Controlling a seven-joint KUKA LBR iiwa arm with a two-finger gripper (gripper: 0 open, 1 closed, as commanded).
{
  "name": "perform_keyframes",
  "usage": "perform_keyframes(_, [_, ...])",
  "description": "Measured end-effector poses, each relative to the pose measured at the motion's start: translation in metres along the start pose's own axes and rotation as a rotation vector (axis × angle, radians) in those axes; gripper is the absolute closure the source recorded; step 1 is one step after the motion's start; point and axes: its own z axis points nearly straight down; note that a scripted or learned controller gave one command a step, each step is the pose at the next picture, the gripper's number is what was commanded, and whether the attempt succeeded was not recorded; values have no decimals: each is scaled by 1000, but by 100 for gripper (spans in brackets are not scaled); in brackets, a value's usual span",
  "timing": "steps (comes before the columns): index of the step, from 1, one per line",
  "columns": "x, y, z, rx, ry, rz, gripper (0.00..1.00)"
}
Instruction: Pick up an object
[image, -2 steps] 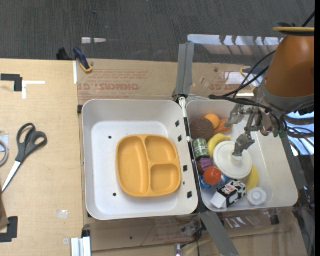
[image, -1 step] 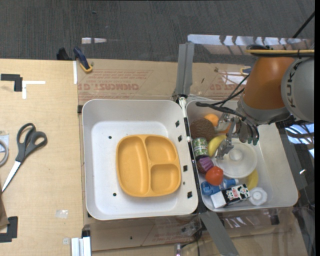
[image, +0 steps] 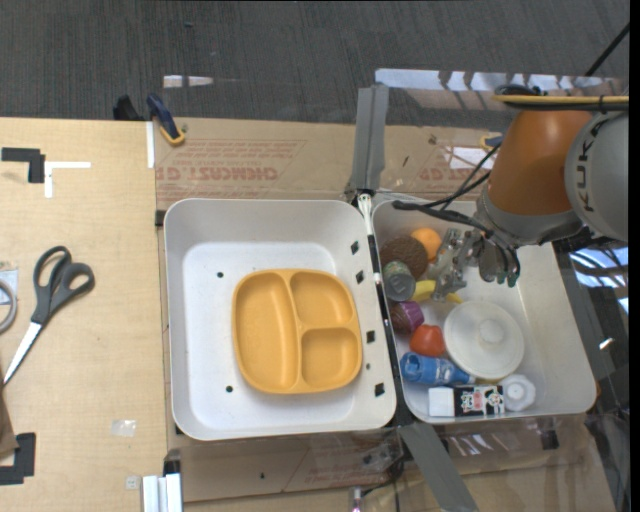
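The step in hand looks like the approach and descent toward a pick, with nothing lifted yet; the claw (image: 462, 262) hangs low over the back of the right bin (image: 572, 330), its dark metal parts crowded together and seen from above, so whether it stands wide or narrow cannot be told, and no object can be seen gripped in it; the candidates for picking all lie in that bin, packed along its left side: a brown round object (image: 404, 249) with an orange ball (image: 427, 241) just behind it, a grey-green can (image: 398, 279), a yellow piece (image: 432, 290) near the claw, a purple object (image: 406, 316), a red object (image: 427, 339), a blue object (image: 432, 371), a white lid-like disc (image: 484, 338) and a black-and-white box (image: 468, 401) at the front; the left bin (image: 190, 300) carries a yellow divided tray (image: 297, 330); the next move, judged from this, calls for settling squarely on one item in the cluster, since neighbours touch and could be nudged; the arm (image: 545, 165) reaches in from the right, its orange band above the wrist, the wrist pointing down over the bin's back half; scissors (image: 50, 290) lie well apart on the worktop (image: 80, 400)
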Motion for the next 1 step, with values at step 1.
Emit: perform_keyframes(1, [-26,-59,-90,-2,-3,-174,100])
